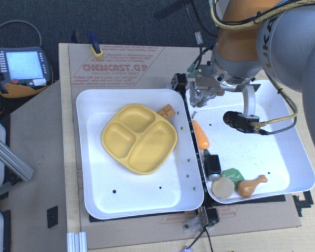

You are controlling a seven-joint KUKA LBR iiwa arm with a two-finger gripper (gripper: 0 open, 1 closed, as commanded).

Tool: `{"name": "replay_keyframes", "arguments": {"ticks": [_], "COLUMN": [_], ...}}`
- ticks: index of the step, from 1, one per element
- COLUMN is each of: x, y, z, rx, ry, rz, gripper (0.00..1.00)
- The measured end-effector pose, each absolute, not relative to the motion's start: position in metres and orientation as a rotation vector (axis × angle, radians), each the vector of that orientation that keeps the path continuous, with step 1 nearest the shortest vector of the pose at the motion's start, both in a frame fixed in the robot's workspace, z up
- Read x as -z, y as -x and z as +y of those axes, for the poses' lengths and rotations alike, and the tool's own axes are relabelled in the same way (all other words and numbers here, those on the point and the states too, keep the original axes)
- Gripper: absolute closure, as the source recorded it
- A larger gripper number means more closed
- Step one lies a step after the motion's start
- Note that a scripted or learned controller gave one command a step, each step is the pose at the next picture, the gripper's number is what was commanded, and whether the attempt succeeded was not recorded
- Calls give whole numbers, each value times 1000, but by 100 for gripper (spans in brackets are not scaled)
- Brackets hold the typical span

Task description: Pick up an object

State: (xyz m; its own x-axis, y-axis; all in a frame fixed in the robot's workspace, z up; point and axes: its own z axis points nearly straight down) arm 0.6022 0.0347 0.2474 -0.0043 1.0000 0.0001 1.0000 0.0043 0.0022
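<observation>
My gripper [198, 96] hangs over the far left corner of the right bin [283, 140], close to the wall between the two bins. An orange carrot [200, 134] lies just below it against that bin's left wall, apart from the gripper. Further toward the front lie a small black block [212, 164], a green piece [233, 175], a beige round piece [223, 188] and a brown drumstick [251, 185]. Nothing is seen held in the gripper.
The left bin [94, 177] holds a yellow divided plate [140, 138] with a small brown block [166, 112] at its far right edge. A black part on a cable [241, 121] hangs over the right bin's middle. The arm covers the right bin's far side.
</observation>
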Motion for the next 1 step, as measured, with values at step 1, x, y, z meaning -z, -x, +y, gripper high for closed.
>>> {"name": "replay_keyframes", "arguments": {"ticks": [1], "x": [-247], "y": [-602], "z": [82], "rx": [-3], "ry": [-2216], "rz": [2225], "gripper": [100]}}
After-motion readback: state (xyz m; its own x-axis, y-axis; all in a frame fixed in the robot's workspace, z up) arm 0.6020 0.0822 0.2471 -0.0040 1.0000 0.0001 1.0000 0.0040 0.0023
